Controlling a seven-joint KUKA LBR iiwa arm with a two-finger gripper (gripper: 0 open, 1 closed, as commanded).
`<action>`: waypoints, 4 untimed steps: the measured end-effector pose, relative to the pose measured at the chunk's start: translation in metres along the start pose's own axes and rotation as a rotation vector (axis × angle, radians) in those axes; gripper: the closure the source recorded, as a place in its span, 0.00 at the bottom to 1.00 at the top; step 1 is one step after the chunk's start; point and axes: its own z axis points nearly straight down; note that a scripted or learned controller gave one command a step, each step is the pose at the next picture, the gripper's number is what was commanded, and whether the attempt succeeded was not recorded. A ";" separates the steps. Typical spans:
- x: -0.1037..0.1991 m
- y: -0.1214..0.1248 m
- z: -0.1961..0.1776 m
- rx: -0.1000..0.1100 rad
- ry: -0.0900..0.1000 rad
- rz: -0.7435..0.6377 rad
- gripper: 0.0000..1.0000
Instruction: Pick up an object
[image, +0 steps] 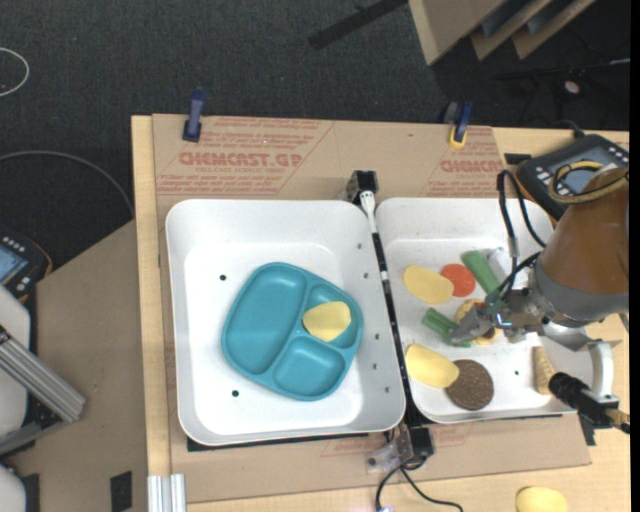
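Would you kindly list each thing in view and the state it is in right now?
Blue plate: flat in the left bin, right way up.
Yellow piece: lying in the plate's right compartment.
Brown disc: flat in the right bin, touching a yellow lump.
Hand: low over the right bin's clutter.

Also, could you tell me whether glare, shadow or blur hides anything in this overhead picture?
Camera view: lighting is even and soft; the white bins show no harsh glare; the blue tray and the yellow piece on it are sharp; the end effector sits in a dark cluttered patch under the arm, so its detail is hard to read.
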 end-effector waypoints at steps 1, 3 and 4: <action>0.057 -0.010 -0.054 -0.016 -0.002 -0.008 0.00; 0.091 -0.011 -0.051 -0.010 -0.004 -0.001 0.00; 0.060 0.003 -0.293 -0.031 -0.007 -0.001 0.00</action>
